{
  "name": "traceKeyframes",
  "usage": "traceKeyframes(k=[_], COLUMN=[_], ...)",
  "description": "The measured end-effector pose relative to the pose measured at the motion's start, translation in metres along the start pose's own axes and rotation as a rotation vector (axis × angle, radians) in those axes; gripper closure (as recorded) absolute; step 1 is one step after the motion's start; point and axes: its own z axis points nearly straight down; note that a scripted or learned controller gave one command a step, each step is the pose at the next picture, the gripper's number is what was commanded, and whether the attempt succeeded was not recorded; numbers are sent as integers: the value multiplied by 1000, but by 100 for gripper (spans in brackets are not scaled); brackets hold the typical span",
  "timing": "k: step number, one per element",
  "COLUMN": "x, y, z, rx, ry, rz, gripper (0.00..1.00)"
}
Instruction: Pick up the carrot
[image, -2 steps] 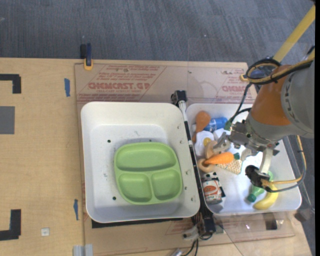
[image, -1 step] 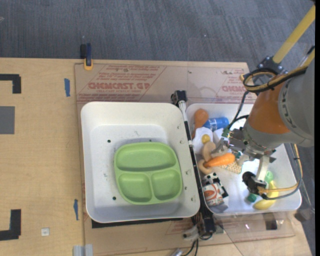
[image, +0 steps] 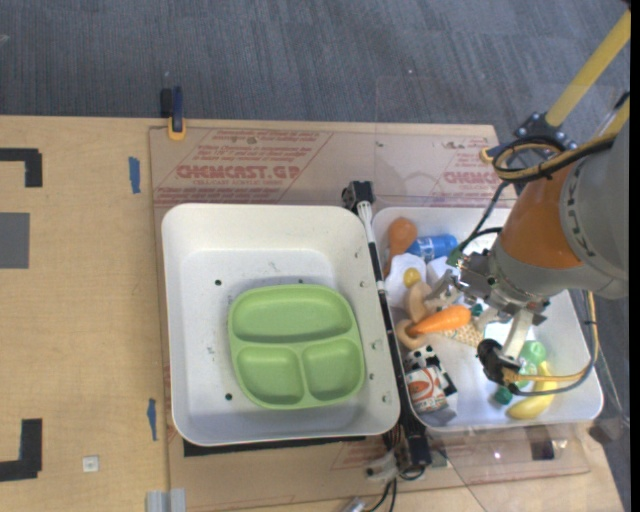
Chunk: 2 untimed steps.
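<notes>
The carrot (image: 440, 321) is orange and lies almost level in the middle of the right bin (image: 590, 395), its thick end pointing right. My gripper (image: 456, 293) hangs just above and to the right of it, at the end of the grey arm with the orange band (image: 535, 235). The carrot's right end sits right under the gripper's body. Whether the carrot is touched or lifted cannot be told from this slant.
Clutter surrounds the carrot: a brown round item (image: 402, 236), a blue bottle (image: 436, 247), a red and white can (image: 428, 388), a banana (image: 530, 402) and a green piece (image: 534, 352). The left bin (image: 190, 300) holds a green divided plate (image: 297, 343).
</notes>
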Motion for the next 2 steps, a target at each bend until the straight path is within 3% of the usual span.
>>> traceKeyframes(k=[1,2], x=[-13,-23], y=[-29,-39], z=[12,14], rx=[-1,-4], ry=[-18,-21], rz=[55,567], gripper=[0,0])
